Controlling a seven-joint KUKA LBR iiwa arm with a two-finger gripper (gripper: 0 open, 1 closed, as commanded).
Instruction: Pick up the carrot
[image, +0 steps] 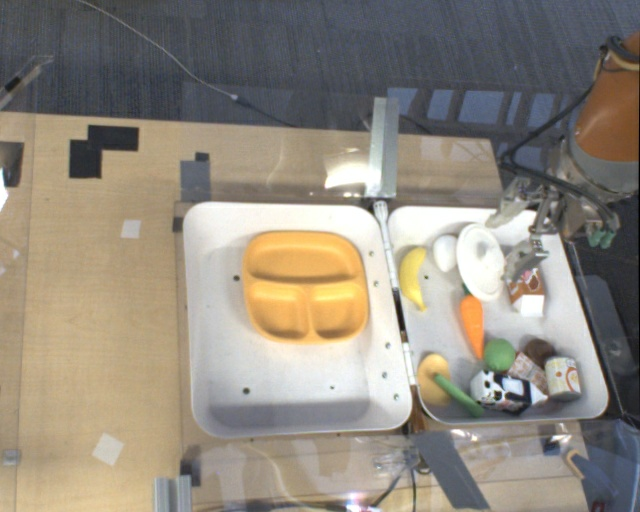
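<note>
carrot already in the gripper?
No, the carrot lies on the floor of the right bin beside the banana, while the gripper is apart from it, above a small carton.

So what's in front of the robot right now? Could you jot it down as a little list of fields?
left bin: holds a yellow tray with three compartments
right bin: holds the toy food
carrot: lies near the middle of the right bin, pointed end toward the near rim
beside the carrot: banana to its left, white dish just behind it, green ball at its near end
gripper: over the far right part of the right bin, apart from the carrot
carrot picked up: not yet
</note>
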